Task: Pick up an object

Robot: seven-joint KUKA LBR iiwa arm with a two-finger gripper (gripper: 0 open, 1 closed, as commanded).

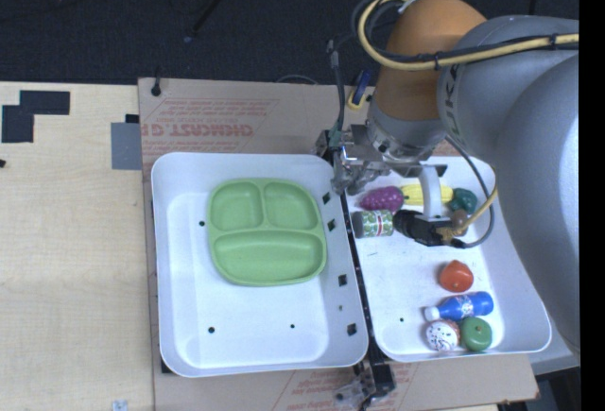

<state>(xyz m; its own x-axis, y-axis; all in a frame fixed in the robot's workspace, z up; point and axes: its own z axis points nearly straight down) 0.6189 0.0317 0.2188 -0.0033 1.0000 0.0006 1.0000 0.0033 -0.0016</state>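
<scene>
Finding 1, end effector: you will see the gripper (352, 175) low over the far corner of the right bin (408, 279), close against the wall it shares with the left bin (248, 324). The wrist and its housing cover it from above. You cannot tell how wide it stands, and no item can be seen held in it.

Finding 2, items nearest the gripper: a purple bumpy item (381, 199) lies just beside the gripper, on the side toward the view's right and slightly nearer the camera. A small can with a green and red label (373, 224) lies on its side just beyond that, nearer the camera, by the dividing wall.

Finding 3, items further off: a yellow corn cob (422, 195) lies past the purple item, away from the gripper, partly behind a pale bracket. A teal item (464, 201) lies just beyond the cob.

Finding 4, items well apart from the gripper: toward the bin's near corner you have an orange-red item (456, 277), a blue bottle with a white cap (461, 307), a white speckled ball (440, 335) and a green round item (477, 333). The last three lie close together.

Finding 5, left bin: a green divided plate (265, 231) lies flat on the gripper's other side, across the dividing wall.
</scene>
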